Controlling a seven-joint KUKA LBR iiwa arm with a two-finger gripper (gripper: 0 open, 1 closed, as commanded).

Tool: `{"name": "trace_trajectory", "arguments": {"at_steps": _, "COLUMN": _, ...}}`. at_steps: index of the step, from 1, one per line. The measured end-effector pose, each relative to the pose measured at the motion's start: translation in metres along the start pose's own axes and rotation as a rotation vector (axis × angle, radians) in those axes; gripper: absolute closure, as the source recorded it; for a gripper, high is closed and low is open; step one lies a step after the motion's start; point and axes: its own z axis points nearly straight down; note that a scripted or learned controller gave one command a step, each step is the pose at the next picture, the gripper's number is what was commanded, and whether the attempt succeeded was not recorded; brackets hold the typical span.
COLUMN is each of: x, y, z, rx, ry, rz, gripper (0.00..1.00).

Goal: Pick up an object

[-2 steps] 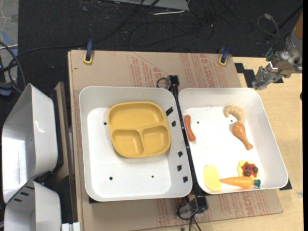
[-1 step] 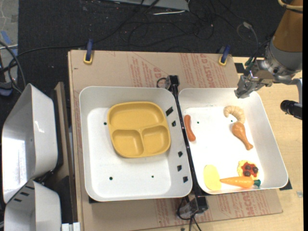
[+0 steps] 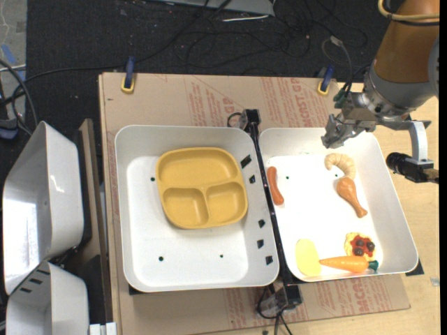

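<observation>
Two white bins (image 3: 140,257) sat on a brown board covering the counter (image 3: 209,96), black floor and cables (image 3: 174,40) behind. The hand (image 3: 335,137), grip indiscernible, hovered above the right bin's croissant (image 3: 341,162).

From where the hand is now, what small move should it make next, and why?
Probably a short move down and slightly toward the camera, onto the croissant. The hand hovers at the right bin's far edge, just beyond that pastry, the nearest item, and nothing is between its fingers.

A robotics lab: clamped board (image 3: 209,93), loose cables (image 3: 174,40), two white bins (image 3: 133,208)
</observation>
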Motion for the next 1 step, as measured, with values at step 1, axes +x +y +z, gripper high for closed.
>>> {"name": "trace_trajectory", "arguments": {"at_steps": 1, "x": 0.0523, "y": -0.0072, "z": 0.0184, "rx": 0.002, "ry": 0.0, "rz": 0.0, "gripper": 1.0}}
